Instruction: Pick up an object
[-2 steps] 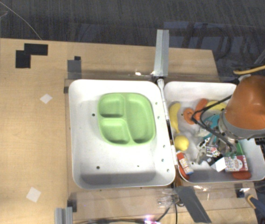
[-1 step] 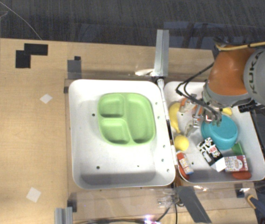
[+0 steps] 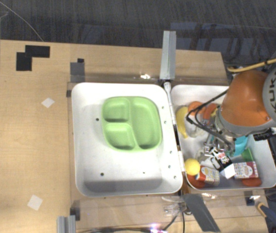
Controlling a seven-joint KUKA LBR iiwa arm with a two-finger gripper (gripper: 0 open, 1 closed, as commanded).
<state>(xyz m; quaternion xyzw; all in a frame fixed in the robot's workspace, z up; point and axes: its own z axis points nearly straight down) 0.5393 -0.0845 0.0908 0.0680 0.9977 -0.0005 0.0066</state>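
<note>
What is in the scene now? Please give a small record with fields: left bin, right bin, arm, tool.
left bin: white bin holding a green divided tray, upright
right bin: white bin crowded with small items, among them a yellow ball, a banana and a small carton
arm: reaches in from the right, above the right bin
tool: tool low among the items; no object visibly held

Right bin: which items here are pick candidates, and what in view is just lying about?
In play:
gripper, down in the right bin
yellow ball
banana
small cartons
orange item

Lying about:
green divided tray
left bin
</note>
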